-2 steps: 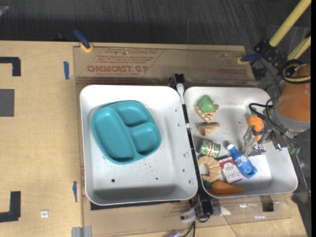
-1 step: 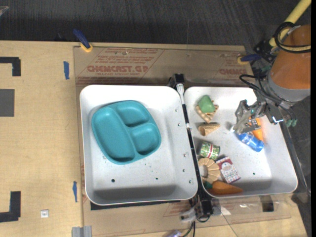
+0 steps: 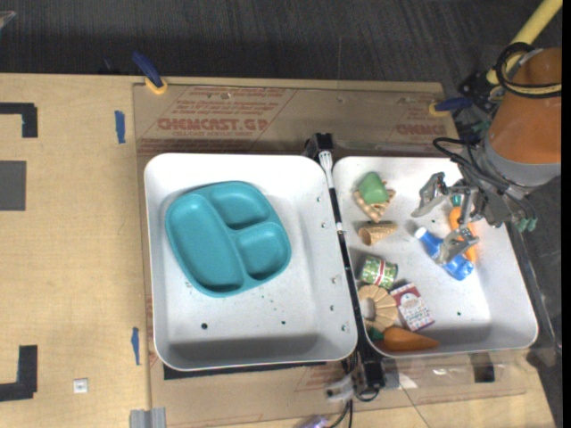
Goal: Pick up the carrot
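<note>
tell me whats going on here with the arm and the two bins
A KUKA arm reaches in from the right, its gripper low over the upper part of the right bin, near a blue item. The carrot it should pick up lies untouched at the bin's near edge, well apart from the gripper, beside other small toy foods. The left bin holds a teal divided plate.

The arm (image 3: 533,114) runs off the frame's right edge above the gripper (image 3: 455,205), whose finger position is lost in clutter. Beneath it, a blue and orange object (image 3: 453,250) is partly covered and too small to identify.
</note>
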Robot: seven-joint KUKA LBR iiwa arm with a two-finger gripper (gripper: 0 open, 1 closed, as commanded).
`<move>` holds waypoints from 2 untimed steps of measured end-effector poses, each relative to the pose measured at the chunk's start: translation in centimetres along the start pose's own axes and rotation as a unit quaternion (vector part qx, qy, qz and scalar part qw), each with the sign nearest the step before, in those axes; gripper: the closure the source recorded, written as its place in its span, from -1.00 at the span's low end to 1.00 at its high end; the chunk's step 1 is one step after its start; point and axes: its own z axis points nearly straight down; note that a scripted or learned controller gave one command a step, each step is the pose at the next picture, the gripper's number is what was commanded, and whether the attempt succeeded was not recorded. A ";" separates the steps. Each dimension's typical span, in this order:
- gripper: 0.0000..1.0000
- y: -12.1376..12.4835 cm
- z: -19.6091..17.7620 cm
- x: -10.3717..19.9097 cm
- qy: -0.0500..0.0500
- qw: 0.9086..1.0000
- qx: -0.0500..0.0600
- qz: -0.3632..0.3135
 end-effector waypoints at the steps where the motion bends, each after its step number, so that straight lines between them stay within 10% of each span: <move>1: -1.00 -4.8 8.7 -3.6 0.003 0.998 -0.001 -0.055; 2: -1.00 -8.6 9.9 -0.2 -0.001 0.983 -0.003 -0.184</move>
